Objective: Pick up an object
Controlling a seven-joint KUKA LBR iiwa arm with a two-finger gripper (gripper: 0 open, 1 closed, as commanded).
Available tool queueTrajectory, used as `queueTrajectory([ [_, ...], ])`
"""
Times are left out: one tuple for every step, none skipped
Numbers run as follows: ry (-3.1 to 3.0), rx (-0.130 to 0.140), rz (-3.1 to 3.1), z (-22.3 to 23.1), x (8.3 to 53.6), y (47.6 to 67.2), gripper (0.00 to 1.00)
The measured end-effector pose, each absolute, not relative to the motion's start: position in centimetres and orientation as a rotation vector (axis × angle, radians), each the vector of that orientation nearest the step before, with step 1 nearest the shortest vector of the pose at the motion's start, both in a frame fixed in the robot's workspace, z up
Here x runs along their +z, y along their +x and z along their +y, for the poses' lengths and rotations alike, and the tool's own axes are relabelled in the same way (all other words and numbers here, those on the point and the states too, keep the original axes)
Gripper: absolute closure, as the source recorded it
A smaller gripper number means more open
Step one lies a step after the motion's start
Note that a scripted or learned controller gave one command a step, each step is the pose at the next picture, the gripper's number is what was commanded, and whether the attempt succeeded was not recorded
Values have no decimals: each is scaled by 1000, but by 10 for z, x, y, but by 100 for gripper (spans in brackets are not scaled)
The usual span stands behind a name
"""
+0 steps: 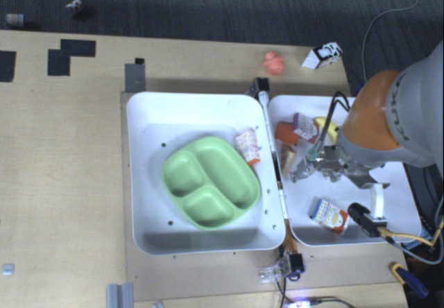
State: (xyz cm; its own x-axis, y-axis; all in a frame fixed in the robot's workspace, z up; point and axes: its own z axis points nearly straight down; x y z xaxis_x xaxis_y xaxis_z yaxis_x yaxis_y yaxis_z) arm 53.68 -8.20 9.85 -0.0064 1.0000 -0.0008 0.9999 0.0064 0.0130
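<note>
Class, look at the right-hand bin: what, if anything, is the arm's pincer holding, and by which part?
It cannot be told. The pincer is low among the cluttered items at the left side of the right bin, but no item shows clearly between its tips.

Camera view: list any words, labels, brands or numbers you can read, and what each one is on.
None can be read.
Small packet in the left bin: print too blurred.
Carton in the right bin: coloured print, too small.
Black-and-white tag on the bench: pattern, no legible text.
</note>
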Motion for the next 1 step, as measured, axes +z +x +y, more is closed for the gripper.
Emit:
queueTrajectory([
  [2211, 13, 2216, -85, 88, 491, 0],
])
